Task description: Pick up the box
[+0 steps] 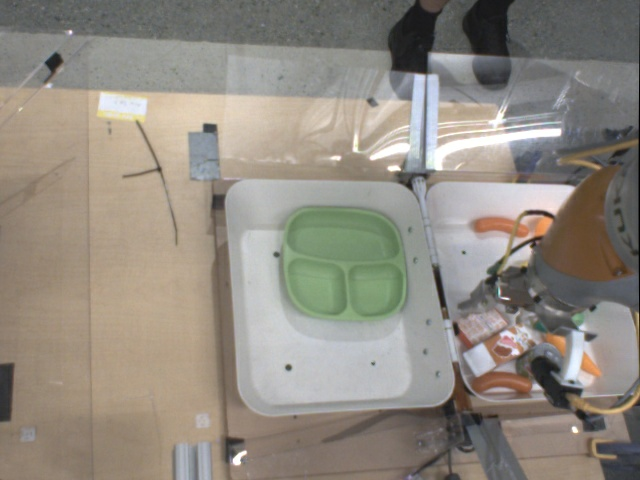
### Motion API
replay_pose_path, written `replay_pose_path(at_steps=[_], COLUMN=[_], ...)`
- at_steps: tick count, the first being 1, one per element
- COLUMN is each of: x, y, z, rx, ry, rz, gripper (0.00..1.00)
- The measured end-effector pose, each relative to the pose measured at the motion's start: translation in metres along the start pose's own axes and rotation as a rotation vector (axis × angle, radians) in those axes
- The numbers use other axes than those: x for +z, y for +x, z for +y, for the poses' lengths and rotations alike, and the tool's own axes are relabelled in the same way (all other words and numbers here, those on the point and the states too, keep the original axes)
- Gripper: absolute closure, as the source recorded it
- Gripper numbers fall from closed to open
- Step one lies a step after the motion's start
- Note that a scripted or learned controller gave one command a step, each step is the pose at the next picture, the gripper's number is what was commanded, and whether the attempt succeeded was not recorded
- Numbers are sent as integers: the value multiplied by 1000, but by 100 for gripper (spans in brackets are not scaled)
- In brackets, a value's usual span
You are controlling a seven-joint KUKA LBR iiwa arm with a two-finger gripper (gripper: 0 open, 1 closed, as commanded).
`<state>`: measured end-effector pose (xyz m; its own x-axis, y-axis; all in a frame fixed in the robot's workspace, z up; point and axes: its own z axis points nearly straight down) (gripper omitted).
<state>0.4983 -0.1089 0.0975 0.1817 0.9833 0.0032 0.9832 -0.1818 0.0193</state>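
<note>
The arm's jaws hang low over the right white bin, just above the clutter there, but the wrist hides them and I cannot tell how far apart they stand or whether anything is caught between them. The box, a small red and white carton, lies on the bin floor just below them, beside 2 orange sausage-shaped pieces, with another orange piece near the bin's far wall. In the left white bin a green 3-compartment tray lies flat, and both bins sit on the wooden table.
</note>
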Motion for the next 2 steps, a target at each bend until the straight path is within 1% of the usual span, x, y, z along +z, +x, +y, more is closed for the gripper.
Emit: replay_pose_path(at_steps=[1,2], x=[-12,-12], y=[-2,-1], z=[2,2], rx=[-3,-2], ry=[-7,-6], rz=[-3,-2], gripper=[100,0])
